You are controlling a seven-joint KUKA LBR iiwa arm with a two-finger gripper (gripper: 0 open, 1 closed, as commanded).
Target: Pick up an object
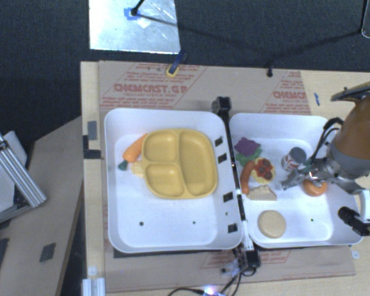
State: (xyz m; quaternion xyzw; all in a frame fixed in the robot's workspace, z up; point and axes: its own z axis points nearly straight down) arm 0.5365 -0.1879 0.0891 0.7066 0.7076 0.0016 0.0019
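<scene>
1. Over the right bin, the grey arm reaches in from the right side, and its hand is low, near the bin floor.
2. The hand sits between a small silver and red can and an orange round object; the orange one lies just beside the fingers, and the can is close on the other side.
3. Whether the hand is wide or narrow cannot be told, because the metal parts are small and blurred, and nothing is seen between the fingers.
4. By judgement, the step is the approach to a grasp, and no object is lifted yet.
5. The next move probably needs the hand to settle over one single object, most likely the orange one or the can, and to close on it before going up.
6. Other things lie in the same bin: a purple toy, a red and yellow cluster of toy food with a pale wedge under it, and a tan round piece near the front wall.
7. The left bin bears a yellow divided plate and a toy carrot touching its edge, well apart from the hand.
8. The can and the orange object stand near each other, so the fingers may push one while taking the other.
</scene>
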